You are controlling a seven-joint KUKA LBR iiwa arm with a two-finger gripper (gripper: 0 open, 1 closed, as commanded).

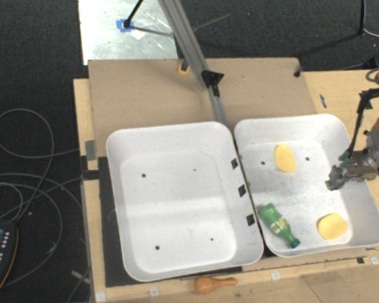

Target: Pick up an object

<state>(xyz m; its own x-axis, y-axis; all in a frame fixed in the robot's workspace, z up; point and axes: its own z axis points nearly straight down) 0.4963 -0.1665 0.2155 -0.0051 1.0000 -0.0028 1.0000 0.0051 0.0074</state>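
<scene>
The right bin (pixel 330 126) holds three things. A yellow oval piece (pixel 284 158) lies toward its back, a green bottle (pixel 278 225) lies on its side near the front left, and a yellow round piece (pixel 332 226) rests at the front right. My gripper (pixel 336 179) reaches in from the right edge and hangs over the bin's right side, above and a little behind the round yellow piece. It is small and dark in the camera view, and I see nothing held in it.
The left bin (pixel 121 146) stands beside the right one, joined by dark clips along the middle. An orange-brown pear-shaped object (pixel 213 283) lies on the bench in front of the bins. A grey pole (pixel 192 44) slants over the back of the bench.
</scene>
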